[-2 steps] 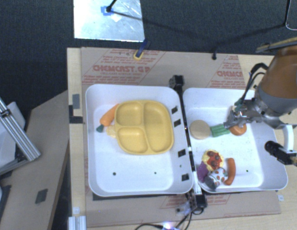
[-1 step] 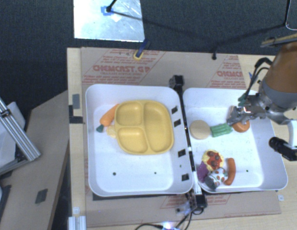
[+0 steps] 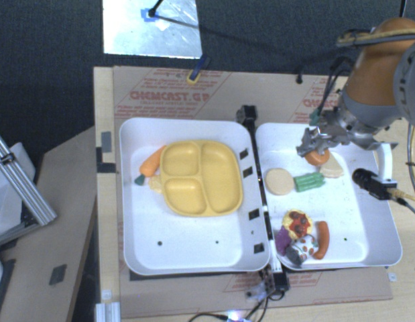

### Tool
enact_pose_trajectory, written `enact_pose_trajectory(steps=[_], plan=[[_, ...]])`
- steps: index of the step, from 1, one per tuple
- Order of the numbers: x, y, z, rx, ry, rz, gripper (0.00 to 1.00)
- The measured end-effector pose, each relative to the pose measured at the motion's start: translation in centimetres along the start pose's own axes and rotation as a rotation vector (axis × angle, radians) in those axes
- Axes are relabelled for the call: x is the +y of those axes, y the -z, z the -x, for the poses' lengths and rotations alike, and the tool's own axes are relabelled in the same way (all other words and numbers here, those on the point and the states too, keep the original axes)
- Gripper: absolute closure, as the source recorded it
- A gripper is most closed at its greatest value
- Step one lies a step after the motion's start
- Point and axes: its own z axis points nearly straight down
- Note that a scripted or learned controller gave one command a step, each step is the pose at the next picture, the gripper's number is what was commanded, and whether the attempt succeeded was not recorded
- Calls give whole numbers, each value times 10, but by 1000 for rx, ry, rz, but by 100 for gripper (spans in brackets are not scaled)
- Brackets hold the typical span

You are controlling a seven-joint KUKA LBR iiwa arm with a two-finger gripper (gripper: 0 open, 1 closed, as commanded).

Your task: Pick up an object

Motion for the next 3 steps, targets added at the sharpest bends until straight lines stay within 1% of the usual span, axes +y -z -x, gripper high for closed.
enact_pose_trajectory(steps=[1, 2, 3], plan=[[18, -1, -14, 0, -2, -2, 100], [9, -13, -6, -1, -7, -5, 100], [9, -1, -18, 0, -3, -3, 100]])
